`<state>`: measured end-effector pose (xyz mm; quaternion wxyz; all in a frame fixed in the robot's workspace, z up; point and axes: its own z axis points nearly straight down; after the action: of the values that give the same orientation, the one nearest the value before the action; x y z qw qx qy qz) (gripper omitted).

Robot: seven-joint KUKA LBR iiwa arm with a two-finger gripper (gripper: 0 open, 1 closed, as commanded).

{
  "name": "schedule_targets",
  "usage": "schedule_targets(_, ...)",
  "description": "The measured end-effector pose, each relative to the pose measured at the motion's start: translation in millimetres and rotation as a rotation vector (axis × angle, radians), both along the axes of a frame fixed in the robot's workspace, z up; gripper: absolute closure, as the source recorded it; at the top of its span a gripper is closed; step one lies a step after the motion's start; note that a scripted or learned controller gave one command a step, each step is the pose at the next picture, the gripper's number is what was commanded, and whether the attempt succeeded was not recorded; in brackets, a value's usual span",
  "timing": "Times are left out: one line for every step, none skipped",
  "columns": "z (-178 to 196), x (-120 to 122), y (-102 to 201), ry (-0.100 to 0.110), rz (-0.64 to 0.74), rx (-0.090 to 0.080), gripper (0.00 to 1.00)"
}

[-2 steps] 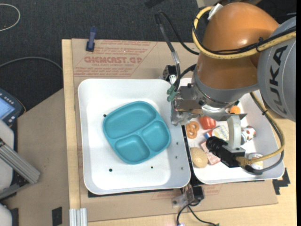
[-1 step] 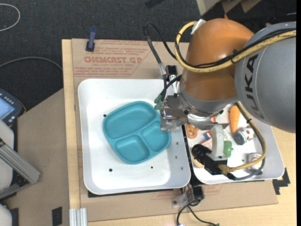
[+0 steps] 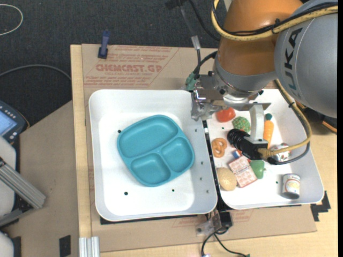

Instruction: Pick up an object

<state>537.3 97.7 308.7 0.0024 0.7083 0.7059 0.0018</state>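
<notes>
Objects sit clustered in right bin (image 3: 308, 194): red tomato-like piece (image 3: 226, 114) directly under gripper (image 3: 228, 108), green bumpy item (image 3: 241, 123) and carrot (image 3: 268, 129) just right of it, pretzel (image 3: 218, 146), potato (image 3: 226, 179) and small can (image 3: 291, 185) nearer the camera. Gripper state: cannot tell, wrist blocks it. Left bin (image 3: 102, 159) holds teal divided plate (image 3: 155, 150).

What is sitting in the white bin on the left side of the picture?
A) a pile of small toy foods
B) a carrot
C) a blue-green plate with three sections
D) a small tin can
C: the left bin holds a blue-green divided plate with three compartments, while the small items such as the carrot and the can lie in the right bin.
</notes>
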Motion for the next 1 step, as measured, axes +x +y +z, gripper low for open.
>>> schedule_targets(-86.4,-24.2,53.8,0.016,0.008,0.000,1.00)
